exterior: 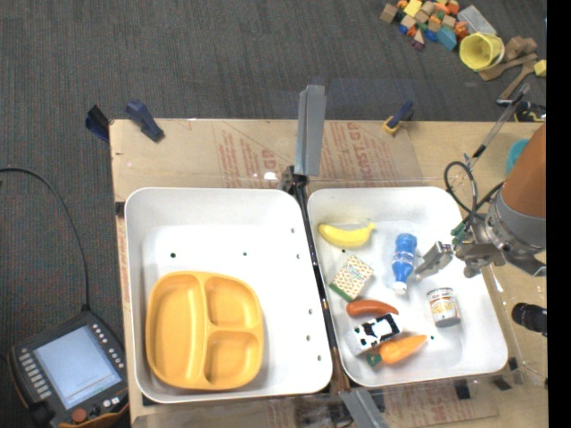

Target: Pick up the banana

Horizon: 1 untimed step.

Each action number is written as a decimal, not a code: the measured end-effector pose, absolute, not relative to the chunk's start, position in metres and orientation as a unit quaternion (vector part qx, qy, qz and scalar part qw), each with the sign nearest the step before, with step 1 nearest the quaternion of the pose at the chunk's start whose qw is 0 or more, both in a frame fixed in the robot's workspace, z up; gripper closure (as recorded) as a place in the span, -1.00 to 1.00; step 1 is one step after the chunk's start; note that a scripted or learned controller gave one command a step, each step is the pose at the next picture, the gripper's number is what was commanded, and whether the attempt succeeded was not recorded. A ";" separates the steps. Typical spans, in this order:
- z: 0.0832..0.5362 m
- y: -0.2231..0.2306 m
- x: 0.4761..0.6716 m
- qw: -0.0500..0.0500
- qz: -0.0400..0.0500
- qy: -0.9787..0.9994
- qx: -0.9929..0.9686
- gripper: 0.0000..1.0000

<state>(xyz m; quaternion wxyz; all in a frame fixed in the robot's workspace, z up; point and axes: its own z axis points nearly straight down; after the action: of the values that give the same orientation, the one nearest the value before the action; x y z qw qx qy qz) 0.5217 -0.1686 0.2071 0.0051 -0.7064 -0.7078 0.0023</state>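
Desk (pixel 223 154) bearing two white bins. Left bin (pixel 214 212) contains a yellow divided plate (pixel 205 330). Right bin (pixel 428 205) contains the banana (pixel 346 233) near its rear left corner, lying flat, apart from all else; a blue bottle (pixel 403 259); a patterned packet (pixel 351 276); a carrot (pixel 397 349); a small jar (pixel 442 307). Gripper (pixel 443 259) hovers at the right, beside the bottle, well apart from the banana, fingers apart and holding nothing.
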 end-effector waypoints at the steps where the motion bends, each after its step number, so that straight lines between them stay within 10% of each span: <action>1: 0.182 -0.074 0.571 0.004 0.003 -0.671 -0.741 -1.00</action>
<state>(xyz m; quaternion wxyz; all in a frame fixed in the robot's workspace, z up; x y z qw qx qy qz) 0.5708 -0.0744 0.1822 0.0041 -0.7411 -0.6714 0.0034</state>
